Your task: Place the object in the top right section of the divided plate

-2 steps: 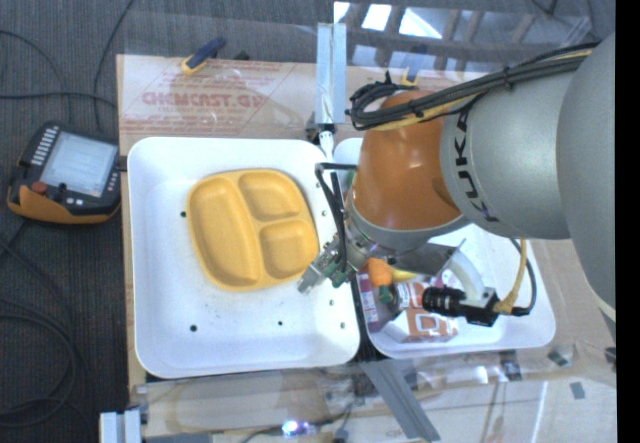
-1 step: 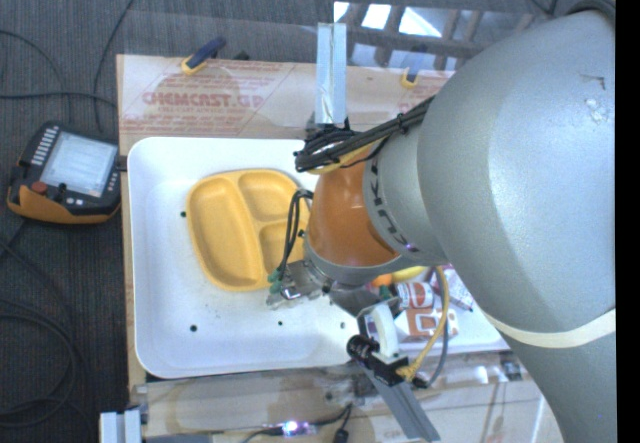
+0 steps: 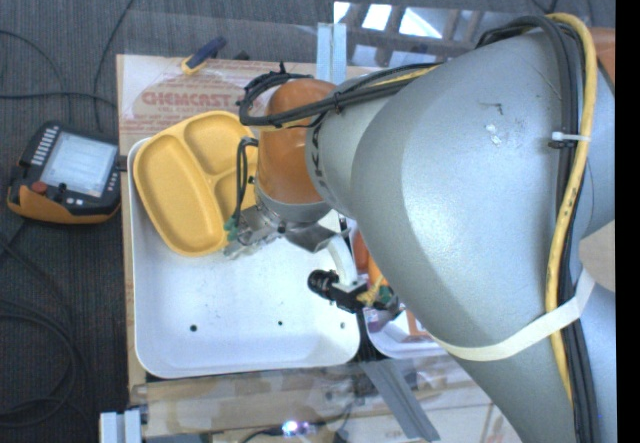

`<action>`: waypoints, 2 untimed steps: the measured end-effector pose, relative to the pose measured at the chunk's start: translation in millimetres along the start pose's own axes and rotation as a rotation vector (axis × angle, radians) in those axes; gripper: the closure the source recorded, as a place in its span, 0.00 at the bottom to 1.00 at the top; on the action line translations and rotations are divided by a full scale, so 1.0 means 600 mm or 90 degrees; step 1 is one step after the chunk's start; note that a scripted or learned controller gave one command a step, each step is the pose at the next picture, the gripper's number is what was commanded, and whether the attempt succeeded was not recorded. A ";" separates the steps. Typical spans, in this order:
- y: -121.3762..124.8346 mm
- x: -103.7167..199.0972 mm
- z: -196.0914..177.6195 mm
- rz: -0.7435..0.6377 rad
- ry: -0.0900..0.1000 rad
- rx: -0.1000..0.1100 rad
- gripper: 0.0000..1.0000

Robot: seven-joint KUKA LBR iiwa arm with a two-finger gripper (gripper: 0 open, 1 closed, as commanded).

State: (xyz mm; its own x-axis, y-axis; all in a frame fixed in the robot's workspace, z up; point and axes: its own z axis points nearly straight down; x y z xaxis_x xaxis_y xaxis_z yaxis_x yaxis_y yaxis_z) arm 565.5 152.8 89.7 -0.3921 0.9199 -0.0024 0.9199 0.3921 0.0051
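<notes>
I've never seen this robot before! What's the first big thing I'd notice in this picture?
The huge grey arm grabs your eye first, covering most of the right side, with a yellow cable along its edge and an orange band near its wrist. Next is the bright yellow divided plate, lying in the upper left corner of the left white bin. The gripper sits at the plate's lower right edge.

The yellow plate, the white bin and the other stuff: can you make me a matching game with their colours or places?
Things:
1. divided plate
2. left bin
3. handheld controller
4. wrist band

Descriptions:
A. orange, above the pincer
B. on the floor, left of the bench
C. yellow, in the bin's upper left corner
D. white, holding the plate

Pairs: 1-C, 2-D, 3-B, 4-A
</notes>
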 end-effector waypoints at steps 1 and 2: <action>0.008 -0.131 -0.153 0.045 -0.002 0.007 1.00; -0.097 -0.030 -0.022 -0.089 0.003 0.007 1.00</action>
State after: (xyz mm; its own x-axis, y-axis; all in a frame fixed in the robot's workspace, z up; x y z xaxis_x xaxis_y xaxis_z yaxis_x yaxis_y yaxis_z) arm 518.9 113.5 102.4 -0.5161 0.8565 0.0017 0.8565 0.5161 -0.0059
